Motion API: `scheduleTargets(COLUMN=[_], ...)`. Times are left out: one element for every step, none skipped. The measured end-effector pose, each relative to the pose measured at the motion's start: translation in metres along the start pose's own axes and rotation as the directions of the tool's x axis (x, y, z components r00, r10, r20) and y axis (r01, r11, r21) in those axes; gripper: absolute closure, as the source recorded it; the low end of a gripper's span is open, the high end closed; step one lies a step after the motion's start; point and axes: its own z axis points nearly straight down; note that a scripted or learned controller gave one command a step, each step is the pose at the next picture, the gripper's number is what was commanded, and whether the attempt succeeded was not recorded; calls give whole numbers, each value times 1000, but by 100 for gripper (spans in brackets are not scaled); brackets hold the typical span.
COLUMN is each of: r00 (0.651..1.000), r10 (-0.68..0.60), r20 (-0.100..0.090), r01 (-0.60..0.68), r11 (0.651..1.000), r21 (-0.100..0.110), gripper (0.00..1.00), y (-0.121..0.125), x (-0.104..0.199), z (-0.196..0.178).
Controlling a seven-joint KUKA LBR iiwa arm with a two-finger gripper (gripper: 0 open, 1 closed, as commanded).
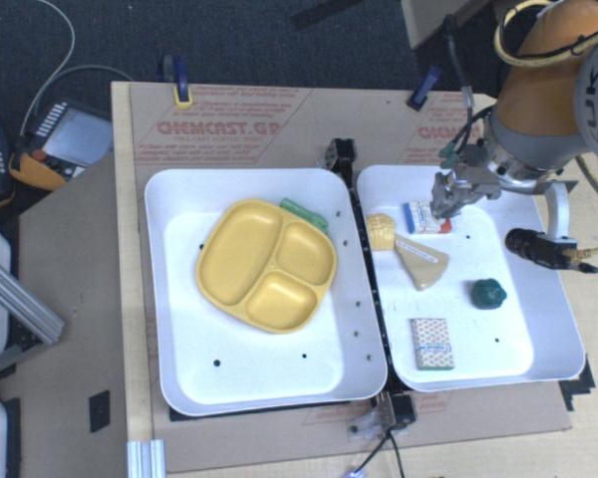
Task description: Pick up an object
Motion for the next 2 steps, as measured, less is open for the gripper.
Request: scheduleTargets(r00=[1000,1000], r10=[1,-1], r20=[1,0], r01=[-1,1], r11=[1000,1000], r21=[1,0], gripper=[100,100], y=[-19,-36], x=[46,100], z=[5,-5])
